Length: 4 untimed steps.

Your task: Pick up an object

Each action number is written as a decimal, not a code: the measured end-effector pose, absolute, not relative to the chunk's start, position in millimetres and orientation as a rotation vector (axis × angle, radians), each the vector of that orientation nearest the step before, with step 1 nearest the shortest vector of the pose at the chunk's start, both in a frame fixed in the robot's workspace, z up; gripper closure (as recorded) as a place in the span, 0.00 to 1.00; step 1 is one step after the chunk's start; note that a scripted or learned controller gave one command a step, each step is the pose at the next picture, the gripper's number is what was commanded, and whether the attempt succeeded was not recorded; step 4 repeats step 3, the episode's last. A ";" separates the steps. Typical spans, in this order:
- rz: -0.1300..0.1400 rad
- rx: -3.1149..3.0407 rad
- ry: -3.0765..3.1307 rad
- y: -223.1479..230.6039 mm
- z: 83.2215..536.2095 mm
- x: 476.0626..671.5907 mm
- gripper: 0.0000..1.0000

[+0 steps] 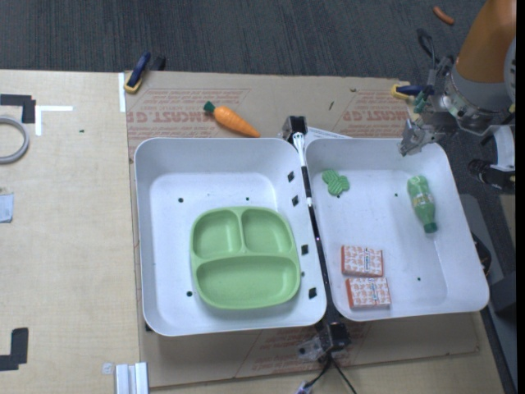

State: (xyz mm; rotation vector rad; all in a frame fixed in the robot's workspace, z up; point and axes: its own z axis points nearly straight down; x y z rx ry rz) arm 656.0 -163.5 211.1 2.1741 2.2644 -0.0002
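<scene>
Jaws (pixel 413 140) state unclear over right bin rim (pixel 459 195), translucent green bottle (pixel 422 203), smooth three-compartment plate (pixel 244 257)

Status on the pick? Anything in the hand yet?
Nothing looks picked yet. The hand sits over the far edge of the right bin, with no object seen between its fingers. The green bottle, the small green piece and both orange-and-white boxes lie on the bin floor. Left: descend, grasp, lift.
</scene>
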 end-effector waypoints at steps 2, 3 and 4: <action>0.001 1.600 2.702 -221.8 92.9 553.9 1.00; 0.001 1.419 2.800 -125.8 195.3 521.5 1.00; 0.001 1.419 2.800 -125.8 195.3 521.5 1.00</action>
